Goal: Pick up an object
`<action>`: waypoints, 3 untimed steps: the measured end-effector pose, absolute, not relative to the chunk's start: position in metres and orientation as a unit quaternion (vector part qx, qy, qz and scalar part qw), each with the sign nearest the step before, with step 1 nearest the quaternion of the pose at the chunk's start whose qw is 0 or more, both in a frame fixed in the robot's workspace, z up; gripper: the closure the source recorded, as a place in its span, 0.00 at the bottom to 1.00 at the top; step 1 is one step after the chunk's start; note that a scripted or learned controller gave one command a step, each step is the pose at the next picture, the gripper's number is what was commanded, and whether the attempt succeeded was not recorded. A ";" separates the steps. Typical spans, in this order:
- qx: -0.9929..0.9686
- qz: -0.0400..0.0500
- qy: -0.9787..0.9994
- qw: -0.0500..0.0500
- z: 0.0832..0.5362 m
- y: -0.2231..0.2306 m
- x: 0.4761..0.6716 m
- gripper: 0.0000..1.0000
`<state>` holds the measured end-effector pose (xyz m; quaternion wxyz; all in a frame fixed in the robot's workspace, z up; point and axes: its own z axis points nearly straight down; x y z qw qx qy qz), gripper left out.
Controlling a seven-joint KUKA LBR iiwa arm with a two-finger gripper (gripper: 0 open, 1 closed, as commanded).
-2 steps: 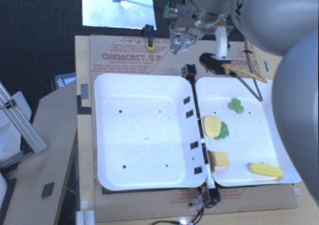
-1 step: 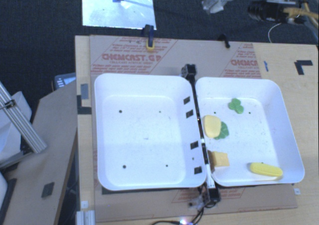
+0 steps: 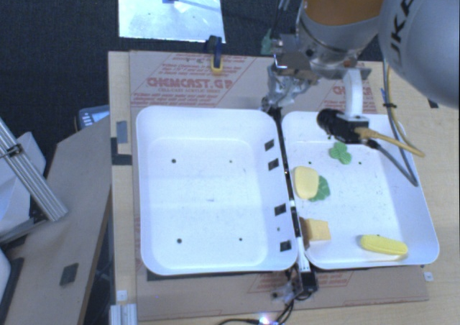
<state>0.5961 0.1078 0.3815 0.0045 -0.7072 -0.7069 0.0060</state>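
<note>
My gripper hangs over the far end of the divider between the two bins, at the back rim. Nothing shows in its grasp. In the right bin lie a small green piece, a yellow oval resting partly on another green piece, a tan block near the front left corner, and a long yellow object near the front edge. All of them lie in front of the gripper and apart from it.
The left bin is a plain white tray beside the right one. Black clips run along the divider. A blue and yellow clamp stands on the board behind the bins. A metal rail leans at far left.
</note>
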 end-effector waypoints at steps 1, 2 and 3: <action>-0.707 0.000 -0.707 0.000 0.403 0.083 0.546 1.00; -0.703 0.002 -0.711 0.003 0.334 0.156 0.483 1.00; -0.703 -0.008 -0.711 -0.002 0.460 0.226 0.487 1.00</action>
